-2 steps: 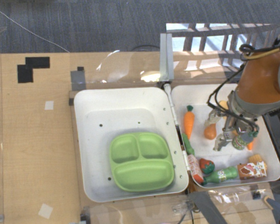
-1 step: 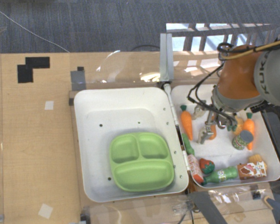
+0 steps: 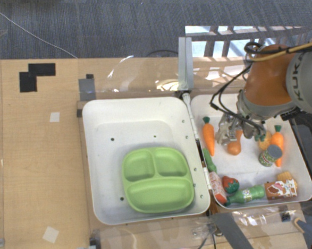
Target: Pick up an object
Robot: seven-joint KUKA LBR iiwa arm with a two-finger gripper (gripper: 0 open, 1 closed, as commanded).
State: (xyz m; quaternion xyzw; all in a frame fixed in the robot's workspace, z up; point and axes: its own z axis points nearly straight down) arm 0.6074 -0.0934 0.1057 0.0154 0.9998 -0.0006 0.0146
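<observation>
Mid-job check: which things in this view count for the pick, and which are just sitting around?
In play:
gripper, low over the right bin
small orange item just below it
carrot
green bottle
strawberry
can

Lying about:
green divided plate
left bin under it

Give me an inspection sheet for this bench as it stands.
Surface: wooden bench bearing left bin and right bin.
Job's things: in the right bin, carrot, orange ball, strawberry, green bottle, carton, can.
Clutter: green divided plate in the left bin.
Gripper: gripper low over the orange ball.
Cables: black cables on the arm.
Surroundings: grey carpet.
</observation>
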